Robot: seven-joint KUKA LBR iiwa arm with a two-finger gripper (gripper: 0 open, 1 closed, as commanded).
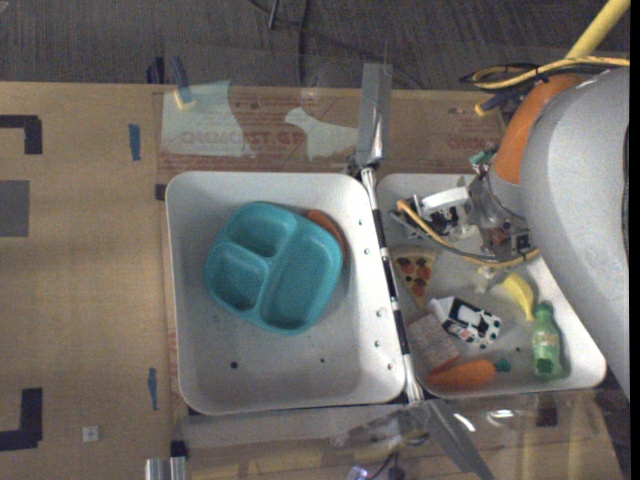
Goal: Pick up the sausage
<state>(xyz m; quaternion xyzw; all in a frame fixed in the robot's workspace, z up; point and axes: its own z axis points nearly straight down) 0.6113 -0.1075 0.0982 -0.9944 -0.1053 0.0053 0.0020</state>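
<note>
The sausage (326,224) looks like the reddish-orange curved piece in the left bin (200,368). It lies against the upper right edge of a teal divided plate (274,266), which partly hides it. My gripper (492,236) hangs over the far part of the right bin (580,368), well to the right of the sausage and across the wall between the bins. Nothing shows in its grasp.
The right bin holds a pizza slice (413,271), a banana (518,294), a green bottle (545,340), a black-and-white carton (472,321), a tan block (432,338) and an orange carrot (463,373). My arm covers that bin's right side.
</note>
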